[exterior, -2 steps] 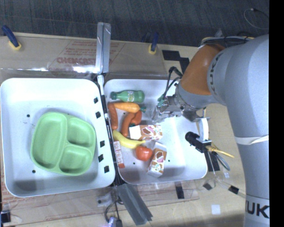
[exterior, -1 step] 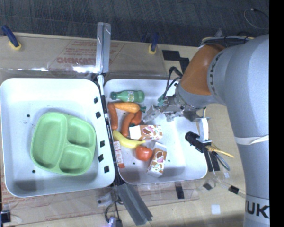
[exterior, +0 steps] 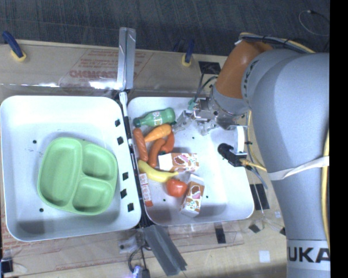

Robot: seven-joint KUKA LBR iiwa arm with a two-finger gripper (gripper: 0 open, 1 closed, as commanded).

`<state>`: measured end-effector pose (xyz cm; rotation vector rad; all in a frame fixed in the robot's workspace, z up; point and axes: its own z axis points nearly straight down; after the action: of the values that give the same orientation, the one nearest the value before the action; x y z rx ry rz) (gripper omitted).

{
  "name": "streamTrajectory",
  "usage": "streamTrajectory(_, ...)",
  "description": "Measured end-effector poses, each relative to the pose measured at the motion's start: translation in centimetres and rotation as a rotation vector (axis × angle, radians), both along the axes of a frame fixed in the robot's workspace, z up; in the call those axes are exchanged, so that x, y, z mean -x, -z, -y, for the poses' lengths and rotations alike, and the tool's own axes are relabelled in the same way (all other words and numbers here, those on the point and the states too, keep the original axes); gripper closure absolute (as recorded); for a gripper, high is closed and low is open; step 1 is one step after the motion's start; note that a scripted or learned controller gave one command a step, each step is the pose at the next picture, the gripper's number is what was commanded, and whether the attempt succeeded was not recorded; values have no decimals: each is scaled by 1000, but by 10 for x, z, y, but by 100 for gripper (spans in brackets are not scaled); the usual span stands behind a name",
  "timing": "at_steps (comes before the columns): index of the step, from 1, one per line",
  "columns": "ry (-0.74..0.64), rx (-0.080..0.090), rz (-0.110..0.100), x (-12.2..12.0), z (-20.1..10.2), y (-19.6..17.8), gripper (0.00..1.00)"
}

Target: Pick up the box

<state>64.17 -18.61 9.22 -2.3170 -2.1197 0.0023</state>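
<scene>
Hovering over the right bin [exterior: 232, 210], the gripper [exterior: 192, 116] sits beside the green bottle [exterior: 155, 118]; whether it grips anything, I cannot tell. Two boxes [exterior: 192, 197] lie nearby.

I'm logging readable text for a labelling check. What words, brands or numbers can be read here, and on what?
"UKA": on the arm's base, cut off at the left.
Red print on the clear sheet behind the bins: too faint to read.
Labels on the two boxes and the bottle: too small to read.
</scene>
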Motion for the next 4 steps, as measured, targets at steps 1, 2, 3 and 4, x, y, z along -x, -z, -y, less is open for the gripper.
streamTrajectory(1, -7, 0, 0, -1, -1, -11, 100)
streamTrajectory(2, -8, 0, -1, -1, -2, -11, 0)
streamTrajectory(3, 176, -1, -1, 1, 16, 0, 0)
streamTrajectory(4, 175, -1, 0, 1, 16, 0, 0)
